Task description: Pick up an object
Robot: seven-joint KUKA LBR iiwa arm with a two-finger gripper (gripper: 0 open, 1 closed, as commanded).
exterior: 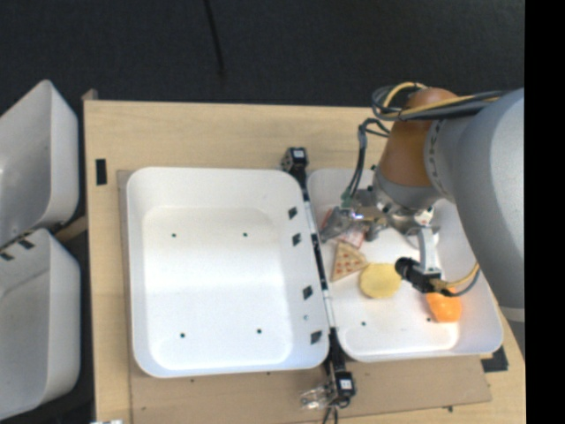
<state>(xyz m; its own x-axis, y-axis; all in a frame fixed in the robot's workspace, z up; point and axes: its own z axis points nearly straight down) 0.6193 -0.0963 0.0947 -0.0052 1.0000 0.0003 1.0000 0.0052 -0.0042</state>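
While over the right bin (477, 338), best to drop straight onto one item and avoid the divider wall. Candidates: pizza slice (348, 260) just beside that wall, yellow disc (380, 281) right of it, orange piece (444, 307) further right. Arm (468, 162) bent down steeply; gripper (364, 222) just above the slice. Grip state: cannot tell.

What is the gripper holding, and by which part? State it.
It cannot be told. The gripper sits low in the right bin, above the pizza slice and beside the yellow disc.

Light wood bench (221, 135) on dark floor (265, 34), white furniture (31, 148) at left.
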